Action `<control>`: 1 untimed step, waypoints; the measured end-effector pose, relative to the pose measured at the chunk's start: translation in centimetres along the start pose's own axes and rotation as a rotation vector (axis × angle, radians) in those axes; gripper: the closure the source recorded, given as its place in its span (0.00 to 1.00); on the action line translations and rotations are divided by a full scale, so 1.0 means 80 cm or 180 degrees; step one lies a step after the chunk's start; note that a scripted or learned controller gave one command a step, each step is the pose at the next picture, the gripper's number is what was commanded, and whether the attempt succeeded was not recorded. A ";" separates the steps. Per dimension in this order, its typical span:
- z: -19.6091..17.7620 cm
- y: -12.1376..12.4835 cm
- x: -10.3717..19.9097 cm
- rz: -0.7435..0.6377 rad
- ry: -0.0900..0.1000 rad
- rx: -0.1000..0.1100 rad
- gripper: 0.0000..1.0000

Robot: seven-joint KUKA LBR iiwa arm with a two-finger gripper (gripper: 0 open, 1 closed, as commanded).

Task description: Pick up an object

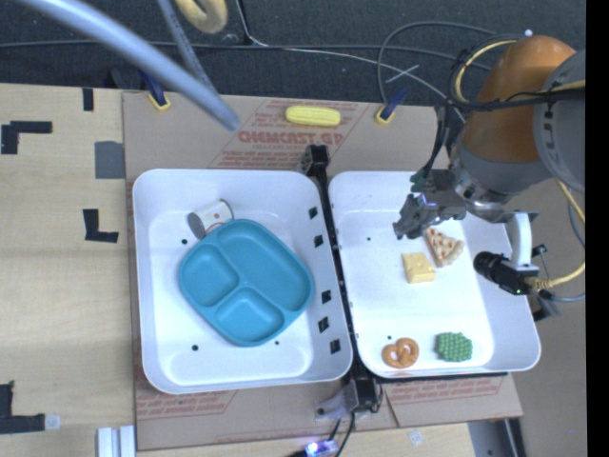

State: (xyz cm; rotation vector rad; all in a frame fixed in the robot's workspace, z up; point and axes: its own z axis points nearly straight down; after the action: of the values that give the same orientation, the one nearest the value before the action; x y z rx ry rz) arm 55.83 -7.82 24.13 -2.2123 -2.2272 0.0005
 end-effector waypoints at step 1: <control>0.000 0.012 0.055 0.0002 0.0000 -0.0002 1.00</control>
State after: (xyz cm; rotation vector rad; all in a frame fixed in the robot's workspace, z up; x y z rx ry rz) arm 56.79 -3.44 24.14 -2.2135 -2.2267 0.0000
